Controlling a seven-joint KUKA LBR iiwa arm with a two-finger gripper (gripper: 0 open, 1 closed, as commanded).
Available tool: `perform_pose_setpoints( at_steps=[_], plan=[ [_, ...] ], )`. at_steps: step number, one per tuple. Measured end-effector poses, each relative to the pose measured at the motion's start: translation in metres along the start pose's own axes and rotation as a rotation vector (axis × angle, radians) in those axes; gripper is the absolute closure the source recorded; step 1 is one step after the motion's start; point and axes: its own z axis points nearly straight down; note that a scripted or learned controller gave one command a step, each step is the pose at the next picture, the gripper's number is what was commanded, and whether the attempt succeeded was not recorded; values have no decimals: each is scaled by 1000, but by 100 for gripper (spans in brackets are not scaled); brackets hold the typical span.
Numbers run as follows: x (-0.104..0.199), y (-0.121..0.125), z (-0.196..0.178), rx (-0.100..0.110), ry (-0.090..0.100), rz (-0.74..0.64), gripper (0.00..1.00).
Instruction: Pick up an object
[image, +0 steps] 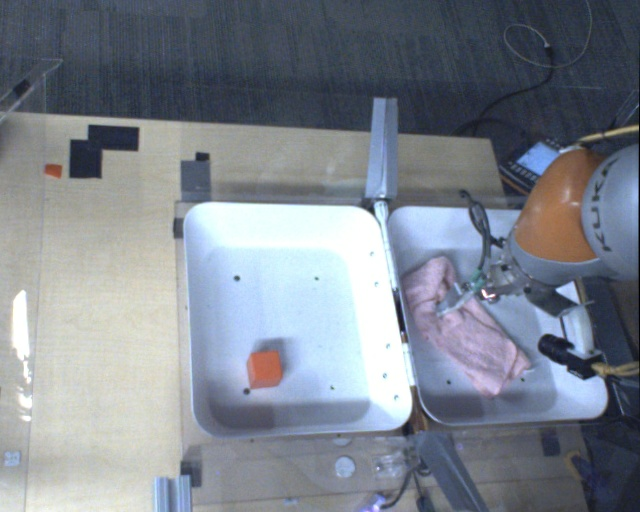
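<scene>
Cloth (462, 325): pink, crumpled, lying in the right bin (570, 400), spread from directly under the gripper (470, 297) toward the near edge of that bin. It is the nearest pickable item to the tool and is judged to be the present target.

Gripper: positioned low over the upper part of the cloth, at or very near its surface. The fingertips are small and merge with the folds; whether they are spread, pressed together, or pinching fabric cannot be determined. No fabric is seen lifted clear of the bin floor, so a grasp is not confirmed.

Arm (570, 220): enters from behind the tool, its orange band above the wrist, angled down into the right bin. This low, tilted posture is consistent with a descent onto soft material rather than a transit pass.

Block (265, 369): orange, in the left bin (200, 300), well apart from the gripper, across the divider between the bins. Judged not in play at this moment.

Assessment: the cloth lies loose and flat, so a pinch must catch a raised fold. A closure on a flat patch would likely slip. The bunched ridge beside the tool offers the better hold.

Status: pick not yet shown complete.
</scene>
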Motion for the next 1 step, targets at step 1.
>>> perform_pose_setpoints(
  at_steps=[1],
  plan=[
    [53, 3, -94, 13, 5, 0, 0]
  ],
)
